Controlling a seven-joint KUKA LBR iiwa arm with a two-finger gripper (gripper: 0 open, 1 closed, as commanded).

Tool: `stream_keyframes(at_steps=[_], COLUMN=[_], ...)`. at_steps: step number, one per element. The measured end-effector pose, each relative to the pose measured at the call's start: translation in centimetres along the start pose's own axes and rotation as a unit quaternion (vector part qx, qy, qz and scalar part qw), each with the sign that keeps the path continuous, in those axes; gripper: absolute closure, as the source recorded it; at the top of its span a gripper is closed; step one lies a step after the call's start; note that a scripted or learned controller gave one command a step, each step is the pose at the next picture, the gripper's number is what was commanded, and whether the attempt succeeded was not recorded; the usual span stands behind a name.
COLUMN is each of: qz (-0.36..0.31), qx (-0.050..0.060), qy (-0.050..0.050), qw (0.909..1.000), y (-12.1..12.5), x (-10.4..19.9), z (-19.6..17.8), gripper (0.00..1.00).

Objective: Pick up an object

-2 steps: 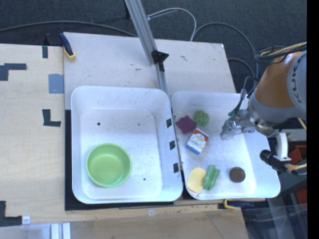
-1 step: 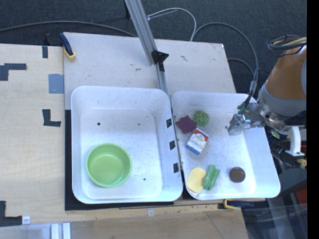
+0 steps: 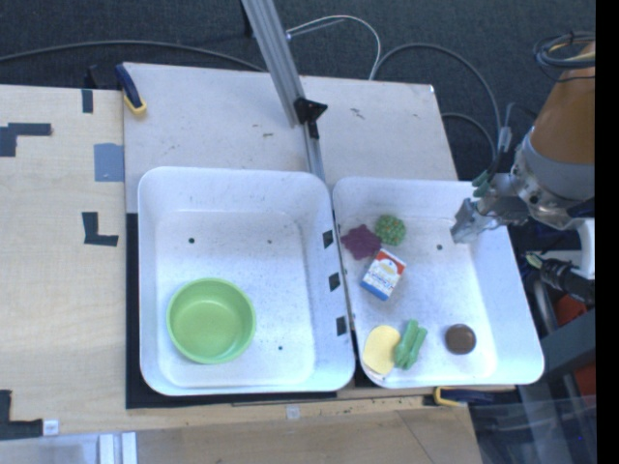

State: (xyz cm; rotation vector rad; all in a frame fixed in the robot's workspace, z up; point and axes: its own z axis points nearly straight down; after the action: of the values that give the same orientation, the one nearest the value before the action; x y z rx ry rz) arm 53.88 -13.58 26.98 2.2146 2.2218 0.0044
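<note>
I'm reading this near edge first. At the front of the right bin (image 3: 503, 351) I see a yellow piece (image 3: 381, 348) w/ a green pod-like toy (image 3: 410, 343) touching its right side, both close to the front wall. A brown round item (image 3: 459, 338) sits to their right, apart from them, near the front right corner. In the left bin (image 3: 155, 259) a green bowl (image 3: 211, 320) stands upright at the front left, nothing in it that I can make out.

Mid-bin on the right: a small carton (image 3: 383, 274), white/blue w/ a red-orange top, tilted. Just behind it a purple flat piece (image 3: 361, 242) and a green bumpy ball (image 3: 390, 228), the two nearly touching, toward the back left of that bin.

The gripper (image 3: 467, 226) is over the right bin's back right area, near the right wall, well apart from all the objs. Too blurred at the tips for me to say apart or together; nothing visible held. Grey arm w/ orange band (image 3: 568, 114) comes in from the right behind it.

Farther back: pale counter (image 3: 387, 129) behind the bins, a grey metal pole (image 3: 276, 46) slanting up from the bins' divider, a blue/yellow clamp (image 3: 131, 89) at the back left corner, cables on dark floor beyond.
</note>
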Motion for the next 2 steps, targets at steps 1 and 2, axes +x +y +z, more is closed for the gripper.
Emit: stream_keyframes(at_steps=[1, 2], qz=[-0.001, -0.001], qx=[0.004, 0.004], qy=[0.001, 0.001], qw=[1.0000, 1.0000], y=[0.4, -0.6], x=[5.0, 9.6], z=[1.6, 2.1], gripper=[1.00, 1.00])
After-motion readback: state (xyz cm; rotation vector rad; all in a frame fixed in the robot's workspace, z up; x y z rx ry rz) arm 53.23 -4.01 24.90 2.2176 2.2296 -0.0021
